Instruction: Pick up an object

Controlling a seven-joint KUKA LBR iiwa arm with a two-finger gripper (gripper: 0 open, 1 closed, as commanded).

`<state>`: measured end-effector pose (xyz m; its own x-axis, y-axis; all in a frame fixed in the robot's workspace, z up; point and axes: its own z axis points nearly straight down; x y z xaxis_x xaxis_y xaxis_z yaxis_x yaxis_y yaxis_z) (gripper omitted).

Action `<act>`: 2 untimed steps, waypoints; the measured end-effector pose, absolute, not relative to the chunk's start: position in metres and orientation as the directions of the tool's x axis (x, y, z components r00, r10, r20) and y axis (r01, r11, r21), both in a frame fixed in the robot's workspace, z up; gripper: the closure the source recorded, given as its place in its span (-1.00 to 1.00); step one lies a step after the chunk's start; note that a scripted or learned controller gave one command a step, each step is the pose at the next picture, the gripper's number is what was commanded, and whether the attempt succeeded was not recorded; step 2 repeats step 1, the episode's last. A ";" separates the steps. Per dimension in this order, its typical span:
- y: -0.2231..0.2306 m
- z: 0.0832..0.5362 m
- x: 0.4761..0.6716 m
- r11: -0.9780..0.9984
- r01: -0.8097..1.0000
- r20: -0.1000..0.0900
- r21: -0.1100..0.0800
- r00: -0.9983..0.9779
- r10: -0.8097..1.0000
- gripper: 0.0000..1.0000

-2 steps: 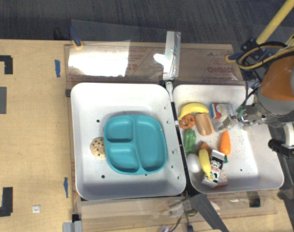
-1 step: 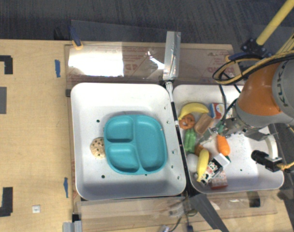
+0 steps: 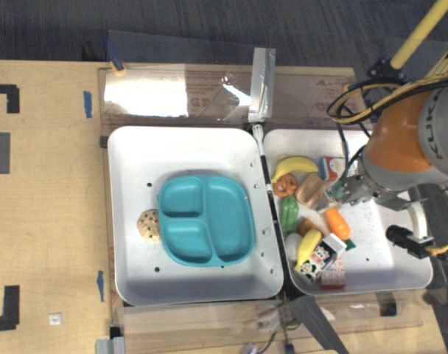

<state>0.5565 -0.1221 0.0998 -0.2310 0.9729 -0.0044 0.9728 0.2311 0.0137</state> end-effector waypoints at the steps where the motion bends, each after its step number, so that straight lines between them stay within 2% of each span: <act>1: -0.073 0.200 0.578 0.018 1.000 0.001 0.005 -0.018 1.000 1.00; 2: -0.073 0.200 0.578 0.018 1.000 0.001 0.005 -0.018 1.000 1.00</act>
